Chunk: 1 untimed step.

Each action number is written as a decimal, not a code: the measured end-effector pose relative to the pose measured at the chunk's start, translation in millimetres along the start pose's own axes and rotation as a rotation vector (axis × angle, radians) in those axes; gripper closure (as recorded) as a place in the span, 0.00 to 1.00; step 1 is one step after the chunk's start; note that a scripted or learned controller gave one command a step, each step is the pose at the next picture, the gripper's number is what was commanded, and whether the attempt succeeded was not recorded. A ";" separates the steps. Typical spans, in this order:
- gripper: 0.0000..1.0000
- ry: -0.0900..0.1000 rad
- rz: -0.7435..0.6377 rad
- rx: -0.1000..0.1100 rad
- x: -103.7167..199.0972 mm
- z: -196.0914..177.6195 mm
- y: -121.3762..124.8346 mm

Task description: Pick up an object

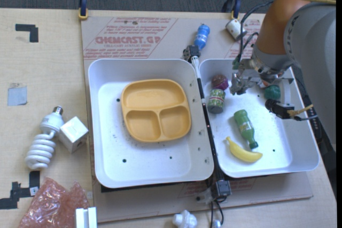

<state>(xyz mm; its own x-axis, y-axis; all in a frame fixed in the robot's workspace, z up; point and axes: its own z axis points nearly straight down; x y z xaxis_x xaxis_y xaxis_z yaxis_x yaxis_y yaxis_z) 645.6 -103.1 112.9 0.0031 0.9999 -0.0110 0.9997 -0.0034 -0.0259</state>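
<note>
The right white plastic bin (278, 160) serves as landmark. Over its far part hangs the hand (241, 86); whether it is apart or together, I cannot tell. Inside the bin, a green plastic bottle (245, 128) lies near the middle, a yellow banana (243, 150) just nearer, a small green-labelled can (216, 100) by its left wall.

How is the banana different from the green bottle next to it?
The banana is yellow and curved; the green bottle is green and straight, with a label on it. The banana lies nearer the bin's front edge, the green bottle just behind it. Both lie flat in the right bin, close together.
</note>
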 end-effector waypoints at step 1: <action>1.00 -0.002 -0.002 -0.001 -0.4 -10.0 0.1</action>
<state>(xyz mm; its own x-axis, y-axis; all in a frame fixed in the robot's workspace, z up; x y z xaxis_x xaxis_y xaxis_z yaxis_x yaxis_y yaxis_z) 645.9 -103.4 122.9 0.0008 0.9999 -0.0125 0.9997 -0.0011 -0.0249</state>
